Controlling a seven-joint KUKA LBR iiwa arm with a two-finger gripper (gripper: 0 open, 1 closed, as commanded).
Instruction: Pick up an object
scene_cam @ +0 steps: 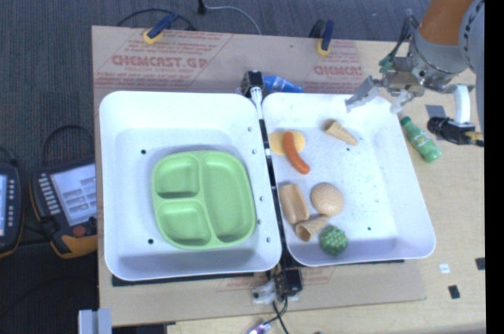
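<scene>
Your gripper (376, 92) hangs over the far right corner of the right bin (394, 191), its fingers (361, 97) spread apart with nothing between them. The nearest thing to them is the small tan wedge (342, 132), lying on the bin floor just below and to the left of the fingertips, apart from them. Further in toward the divider you have an orange carrot (297, 154) lying across a yellow piece (277, 142). Toward the near edge of the same bin sit a tan bread roll (294, 202), a round beige bun (327, 198), a small cone-shaped piece (311, 228) touching the roll, and a green bumpy ball (333, 240) just beside the cone. The left bin (126, 128) holds a green divided plate (203, 198) with three compartments, lying flat near its middle. Outside the bins, a green bottle (420, 139) lies on the bench (457, 246) just right of the right bin, below the arm's wrist.
</scene>
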